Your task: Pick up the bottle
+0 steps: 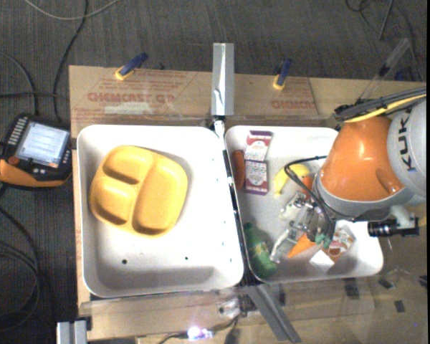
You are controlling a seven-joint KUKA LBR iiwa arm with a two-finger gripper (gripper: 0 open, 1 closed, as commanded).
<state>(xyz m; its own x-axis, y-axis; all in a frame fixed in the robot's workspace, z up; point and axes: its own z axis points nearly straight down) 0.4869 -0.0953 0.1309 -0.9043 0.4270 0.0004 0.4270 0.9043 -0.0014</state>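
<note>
Bottle (259, 247): you see it, green, lying in the near left corner of the right bin (358, 267), against the wall shared with the left bin (111, 274).
Hand (295, 239): it hangs low over the right bin's near middle, just right of the bottle; you cannot tell whether it is spread or closed, and nothing shows clearly in its grasp.
Carrot (301, 246): an orange piece lies right under the hand, beside a small white packet (339, 244).
Arm (358, 165): your orange band covers the right half of that bin.
Plate (139, 189): yellow, divided, in the left bin's far half.
Carton (257, 162): red and white, in the right bin's far left, with a yellow thing (285, 181) to its right.
Counter (150, 95): brown board, two clamps (131, 65) at the far edge.
Pendant (33, 151): on the floor at far left.
</note>
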